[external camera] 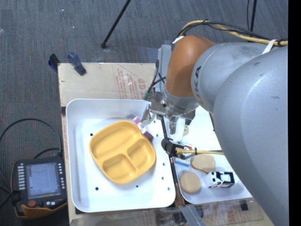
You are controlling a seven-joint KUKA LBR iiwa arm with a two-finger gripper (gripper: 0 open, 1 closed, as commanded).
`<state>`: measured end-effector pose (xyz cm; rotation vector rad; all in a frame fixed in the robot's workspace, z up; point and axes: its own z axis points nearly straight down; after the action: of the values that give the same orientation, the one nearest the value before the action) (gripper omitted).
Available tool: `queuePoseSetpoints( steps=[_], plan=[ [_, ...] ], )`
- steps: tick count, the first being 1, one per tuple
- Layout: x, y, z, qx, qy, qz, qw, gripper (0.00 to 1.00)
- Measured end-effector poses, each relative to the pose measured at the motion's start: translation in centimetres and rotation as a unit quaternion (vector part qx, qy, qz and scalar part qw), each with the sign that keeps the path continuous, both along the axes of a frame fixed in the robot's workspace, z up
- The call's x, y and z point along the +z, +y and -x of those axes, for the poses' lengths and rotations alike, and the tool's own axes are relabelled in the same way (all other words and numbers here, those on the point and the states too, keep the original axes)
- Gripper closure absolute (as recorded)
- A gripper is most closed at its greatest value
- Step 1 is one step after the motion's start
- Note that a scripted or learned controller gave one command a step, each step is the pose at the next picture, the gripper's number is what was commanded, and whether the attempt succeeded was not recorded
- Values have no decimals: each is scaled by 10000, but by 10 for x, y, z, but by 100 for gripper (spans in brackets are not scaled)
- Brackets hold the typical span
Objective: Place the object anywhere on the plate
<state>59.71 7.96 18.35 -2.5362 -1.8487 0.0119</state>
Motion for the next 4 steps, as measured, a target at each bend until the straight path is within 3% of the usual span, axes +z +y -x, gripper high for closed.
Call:
queuePoseSetpoints(
  steps=[1, 2, 3, 4],
  plan=[
    [0, -7, 7, -2038, 2, 17, 9790, 0],
    [46, 7, 72, -3384, 7, 32, 9410, 0],
    [0, 7, 85, -4930, -1, 36, 8700, 0],
    [0, 22, 6, -5062, -13, 34, 8624, 0]
  ],
)
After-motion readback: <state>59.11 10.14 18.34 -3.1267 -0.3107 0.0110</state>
